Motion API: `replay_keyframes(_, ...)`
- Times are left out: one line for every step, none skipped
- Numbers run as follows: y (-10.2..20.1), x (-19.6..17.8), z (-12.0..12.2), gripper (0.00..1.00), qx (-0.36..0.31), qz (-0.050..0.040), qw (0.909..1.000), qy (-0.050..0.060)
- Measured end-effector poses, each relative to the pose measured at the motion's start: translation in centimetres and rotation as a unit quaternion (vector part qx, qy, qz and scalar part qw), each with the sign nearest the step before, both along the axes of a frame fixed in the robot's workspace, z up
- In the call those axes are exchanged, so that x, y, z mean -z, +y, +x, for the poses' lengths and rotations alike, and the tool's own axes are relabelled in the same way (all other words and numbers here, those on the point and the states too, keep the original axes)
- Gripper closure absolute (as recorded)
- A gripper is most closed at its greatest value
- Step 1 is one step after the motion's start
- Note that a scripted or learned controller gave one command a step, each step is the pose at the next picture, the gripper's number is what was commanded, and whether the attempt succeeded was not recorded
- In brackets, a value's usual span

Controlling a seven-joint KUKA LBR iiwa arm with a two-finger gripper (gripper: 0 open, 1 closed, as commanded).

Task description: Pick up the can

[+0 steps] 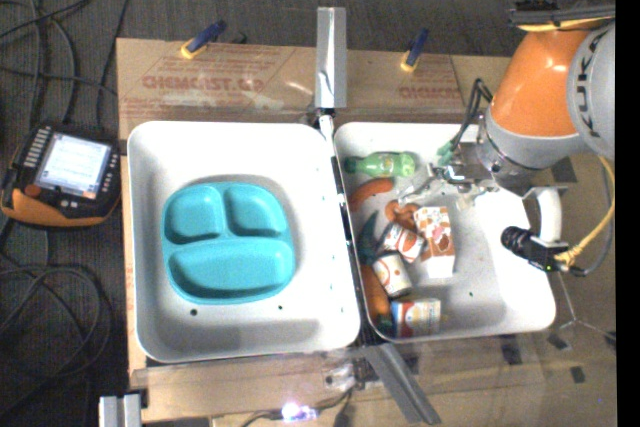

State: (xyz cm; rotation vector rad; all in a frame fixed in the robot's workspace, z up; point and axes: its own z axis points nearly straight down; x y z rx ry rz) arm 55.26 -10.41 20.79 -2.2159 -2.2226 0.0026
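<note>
Three small cans lie in the right bin point(500, 300). A red and white can point(403, 240) sits near the middle, a second white and red can point(391, 273) lies just below it, and a blue and orange can point(417, 317) lies on its side by the front wall. My gripper point(442, 172) hangs over the bin's back half, up and to the right of the cans and beside a green bottle point(385, 163). It is apart from all three cans, and nothing shows in its grasp.
A white carton with red print point(436, 235) stands right of the cans. A reddish sausage point(371, 191) and an orange carrot-like piece point(373, 291) lie along the bin's left wall. The left bin point(150, 315) holds a teal divided plate point(230, 240).
</note>
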Motion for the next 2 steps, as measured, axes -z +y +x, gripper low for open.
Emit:
replay_keyframes(-1.0, 7.6, -2.5, 0.0, 0.127, -0.0026, 0.9918, -0.014)
replay_keyframes(-7.4, 9.4, -4.0, 0.0, 0.116, -0.005, 0.9927, -0.032)
